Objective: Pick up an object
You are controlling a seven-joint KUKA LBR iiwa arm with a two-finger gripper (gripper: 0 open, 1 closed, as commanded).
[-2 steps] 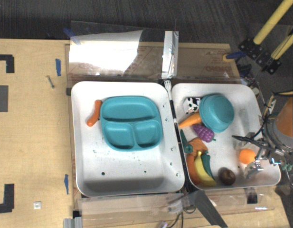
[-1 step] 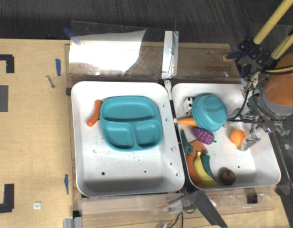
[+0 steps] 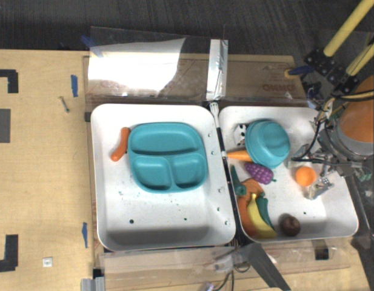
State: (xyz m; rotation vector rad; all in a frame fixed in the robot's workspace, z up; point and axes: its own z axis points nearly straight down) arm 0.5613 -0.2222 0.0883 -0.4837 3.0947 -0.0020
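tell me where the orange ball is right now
The small round orange ball lies in the right-hand white bin, toward its right side, between the teal plastic bowl and the gripper.

Two white bins side by side. In the left bin (image 3: 108, 162): a blue tray (image 3: 168, 156), an orange carrot (image 3: 120, 144) just beside it. In the right bin (image 3: 338, 217): a blue bowl (image 3: 267, 142), purple grapes (image 3: 259, 173), a yellow banana (image 3: 257, 214), an orange ball (image 3: 305, 176) by the gripper (image 3: 320, 187).
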